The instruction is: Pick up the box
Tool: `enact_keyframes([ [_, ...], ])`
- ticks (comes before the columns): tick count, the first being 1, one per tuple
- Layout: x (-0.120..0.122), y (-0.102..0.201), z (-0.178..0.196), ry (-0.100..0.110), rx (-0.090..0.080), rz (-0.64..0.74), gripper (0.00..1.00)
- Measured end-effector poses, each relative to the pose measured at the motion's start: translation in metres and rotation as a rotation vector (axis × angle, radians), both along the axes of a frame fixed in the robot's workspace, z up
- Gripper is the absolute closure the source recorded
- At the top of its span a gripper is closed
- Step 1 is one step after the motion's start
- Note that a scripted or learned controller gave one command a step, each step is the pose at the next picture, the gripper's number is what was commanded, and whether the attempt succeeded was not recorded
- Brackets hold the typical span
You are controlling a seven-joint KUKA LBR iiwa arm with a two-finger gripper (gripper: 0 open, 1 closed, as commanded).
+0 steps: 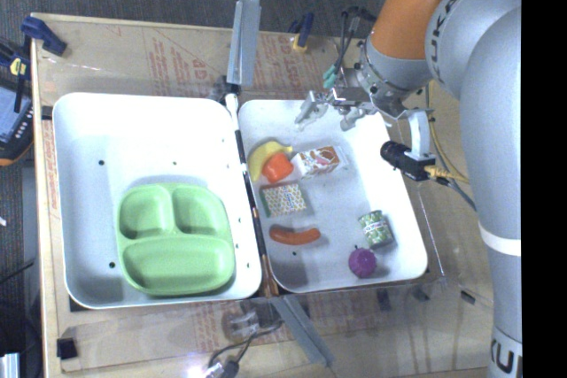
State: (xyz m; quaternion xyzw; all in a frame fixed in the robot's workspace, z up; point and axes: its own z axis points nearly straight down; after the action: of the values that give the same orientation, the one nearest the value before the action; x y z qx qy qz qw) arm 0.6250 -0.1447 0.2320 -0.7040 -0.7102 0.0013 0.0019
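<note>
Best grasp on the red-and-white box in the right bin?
Come from above and pinch the red-and-white box across its short sides. It lies flat and tilted; the orange block crowds its left end, so close on the free long edges. The gripper hangs just above it.

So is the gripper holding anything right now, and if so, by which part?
Nothing is held. The gripper is open above the far end of the right bin, and the box lies apart from it on the bin floor.
</note>
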Motion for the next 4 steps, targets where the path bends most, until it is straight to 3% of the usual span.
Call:
enact_keyframes([
  [1,-0.026,-0.028,-0.123,-0.008,-0.002,-0.113,0.0],
  [2,0.025,-0.027,-0.121,-0.003,-0.001,0.048,0.0],
  [3,-0.057,0.004,-0.141,0.0,0.001,0.104,0.0],
  [4,-0.122,0.019,-0.141,0.0,0.001,0.155,0.0],
])
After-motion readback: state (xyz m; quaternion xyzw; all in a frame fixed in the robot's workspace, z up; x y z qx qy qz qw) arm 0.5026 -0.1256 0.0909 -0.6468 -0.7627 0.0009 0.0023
